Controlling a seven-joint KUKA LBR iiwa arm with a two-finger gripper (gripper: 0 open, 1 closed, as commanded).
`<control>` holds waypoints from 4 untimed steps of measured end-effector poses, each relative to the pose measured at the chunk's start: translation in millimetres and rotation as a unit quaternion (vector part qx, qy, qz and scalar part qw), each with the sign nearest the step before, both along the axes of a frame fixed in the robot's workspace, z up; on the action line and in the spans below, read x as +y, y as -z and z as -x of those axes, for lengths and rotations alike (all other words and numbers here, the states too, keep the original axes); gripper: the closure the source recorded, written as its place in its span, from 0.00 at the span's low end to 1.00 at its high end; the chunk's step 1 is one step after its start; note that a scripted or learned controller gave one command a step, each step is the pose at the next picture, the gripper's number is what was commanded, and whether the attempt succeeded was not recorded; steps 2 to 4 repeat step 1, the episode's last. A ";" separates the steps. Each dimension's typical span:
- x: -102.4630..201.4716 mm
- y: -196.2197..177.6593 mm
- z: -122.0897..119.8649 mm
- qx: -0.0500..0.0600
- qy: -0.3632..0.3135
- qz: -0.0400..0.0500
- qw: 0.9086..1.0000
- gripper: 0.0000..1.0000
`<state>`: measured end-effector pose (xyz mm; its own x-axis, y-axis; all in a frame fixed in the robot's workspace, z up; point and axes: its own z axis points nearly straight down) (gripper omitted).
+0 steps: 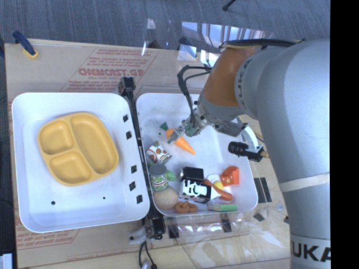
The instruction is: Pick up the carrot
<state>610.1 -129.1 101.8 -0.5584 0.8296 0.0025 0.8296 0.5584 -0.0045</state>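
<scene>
A: We log the carrot (184, 144) in the right bin (241, 172), in its upper-middle part, lying flat with the tip pointing toward the lower right. A second small orange piece (170, 132) sits just up and left of it.

B: Gripper (189, 130) position?

A: Just above the carrot's thick end, touching it or very nearly so; we can't separate the two from this slant. The arm (269, 94) reaches in from the right, orange band above the wrist.

B: Do we call it a grasp?

A: No. Whether the gripper is released, clenched or grasping the carrot, we cannot tell; the wrist hides that end. Most of the carrot's body shows clear of the tool, resting on the bin floor.

B: So which step do we enter?

A: Our judgement: the approach or the closing on the carrot, with the lift not yet done.

B: What the next move calls for?

A: A firm hold across the thick end, then a straight rise. The taper could let it slip out. The clutter lower in the bin, the green-lidded jar (159, 178) and the red piece (230, 176), lies apart from the carrot, so we expect no snagging. The yellow tray (76, 147) in the left bin (33, 206) is not involved.
</scene>
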 end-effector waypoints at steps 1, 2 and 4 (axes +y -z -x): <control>43.1 -134.2 -25.9 -0.007 -0.179 0.001 0.984 1.00; 43.1 -134.2 -25.9 -0.007 -0.179 0.001 0.984 1.00; 43.1 -134.2 -25.9 -0.007 -0.179 0.001 0.984 1.00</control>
